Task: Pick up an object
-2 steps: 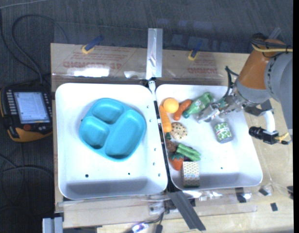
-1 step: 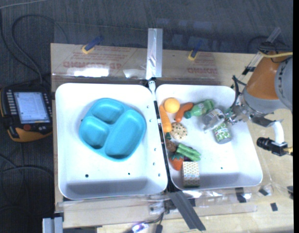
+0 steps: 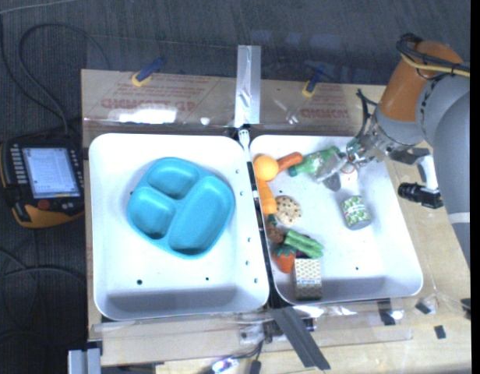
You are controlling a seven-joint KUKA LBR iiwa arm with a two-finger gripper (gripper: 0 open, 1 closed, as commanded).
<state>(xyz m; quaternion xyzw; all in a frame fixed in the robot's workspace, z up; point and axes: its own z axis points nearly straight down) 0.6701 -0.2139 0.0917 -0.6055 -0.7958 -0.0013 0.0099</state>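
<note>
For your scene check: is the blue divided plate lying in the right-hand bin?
No, the blue plate lies in the left bin.

robot lab | teach pendant (image 3: 43, 175) (floor cables) | two bins (image 3: 107, 232)

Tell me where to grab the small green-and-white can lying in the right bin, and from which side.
Grip the small green-and-white can across its curved sides at mid-length, coming straight down from above. It lies on its side, apart from the other items, with bare white bin floor around it, so the fingers should probably fit on either side. The gripper sits just above it in the camera view.
</note>
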